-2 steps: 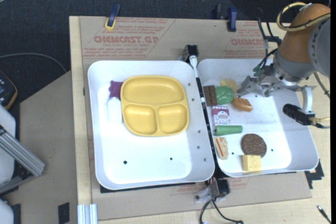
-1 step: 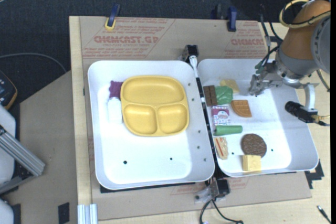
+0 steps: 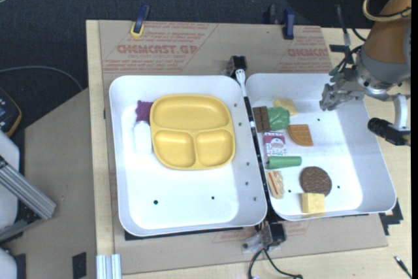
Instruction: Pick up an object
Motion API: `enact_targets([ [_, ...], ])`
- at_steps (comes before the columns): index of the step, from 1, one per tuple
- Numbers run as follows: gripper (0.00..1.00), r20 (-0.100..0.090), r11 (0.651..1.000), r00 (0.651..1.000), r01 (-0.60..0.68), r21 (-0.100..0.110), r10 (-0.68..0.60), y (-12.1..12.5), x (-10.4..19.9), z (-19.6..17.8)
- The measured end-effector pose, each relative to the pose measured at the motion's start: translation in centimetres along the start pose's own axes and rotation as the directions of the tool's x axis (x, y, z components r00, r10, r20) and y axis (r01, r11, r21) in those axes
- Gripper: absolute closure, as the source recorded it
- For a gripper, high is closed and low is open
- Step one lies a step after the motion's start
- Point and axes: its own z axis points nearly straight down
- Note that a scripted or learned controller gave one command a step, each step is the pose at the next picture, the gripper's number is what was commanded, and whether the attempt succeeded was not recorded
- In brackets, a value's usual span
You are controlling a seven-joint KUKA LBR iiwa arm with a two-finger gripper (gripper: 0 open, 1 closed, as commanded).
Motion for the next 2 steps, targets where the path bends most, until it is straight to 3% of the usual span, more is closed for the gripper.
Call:
enact_targets([
  [2,1.00,0.000,1.000,1.000,0.002,-0.001,-0.002,-0.4,-0.7,-8.6],
])
